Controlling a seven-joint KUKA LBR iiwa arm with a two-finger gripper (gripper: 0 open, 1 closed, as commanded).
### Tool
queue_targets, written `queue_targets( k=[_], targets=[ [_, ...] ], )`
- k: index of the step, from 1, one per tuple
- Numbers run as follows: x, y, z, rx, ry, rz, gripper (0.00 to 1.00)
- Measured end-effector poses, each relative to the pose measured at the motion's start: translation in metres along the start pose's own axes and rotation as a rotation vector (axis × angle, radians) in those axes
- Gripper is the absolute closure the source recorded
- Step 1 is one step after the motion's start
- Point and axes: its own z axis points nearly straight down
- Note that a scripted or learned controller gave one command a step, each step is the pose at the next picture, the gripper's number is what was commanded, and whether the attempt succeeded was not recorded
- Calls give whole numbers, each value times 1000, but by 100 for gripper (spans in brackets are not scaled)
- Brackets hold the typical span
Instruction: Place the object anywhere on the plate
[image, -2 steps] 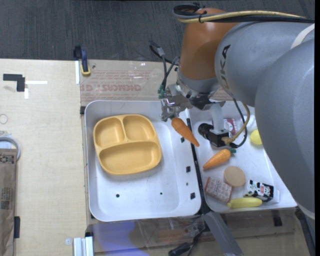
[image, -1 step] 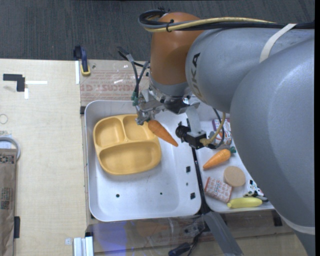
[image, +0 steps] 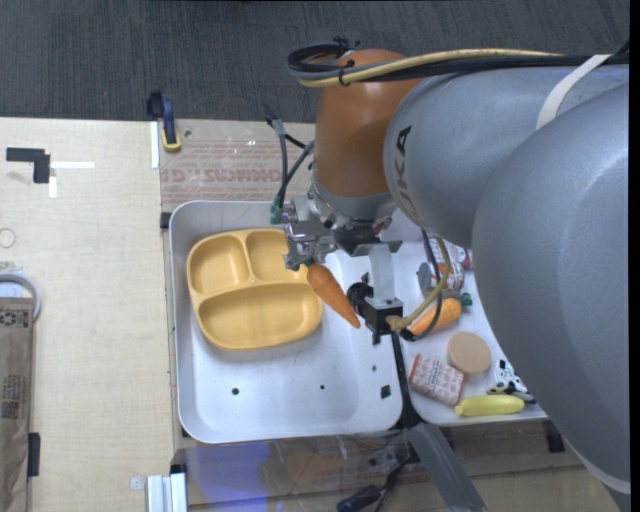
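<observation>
The grey arm (image: 520, 190) sweeps in from the right and fills the upper right of the camera view, its orange band (image: 355, 125) sitting above the wrist, which points down over the seam between the two white bins. The left bin (image: 270, 410) holds a yellow divided plate (image: 250, 290) with two small compartments at the top and one long one below. The right bin (image: 480, 425), partly hidden by the arm, holds an orange piece (image: 440, 315), a round tan disc (image: 469, 353), a patterned packet (image: 436, 379) and a yellow banana (image: 488, 405). The gripper (image: 312, 262) hangs just past the plate's right rim, beside the upper right compartment, and its fingers pinch the thick top end of a carrot (image: 332, 295). The carrot slants down and to the right from the fingers, its tip pointing away from the plate, over the bare bin floor close beside the plate's right edge.
</observation>
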Motion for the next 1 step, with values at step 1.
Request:
queue_targets(
  k=[1],
  targets=[
    [36,9,44,2,-2,320,100]
  ],
)
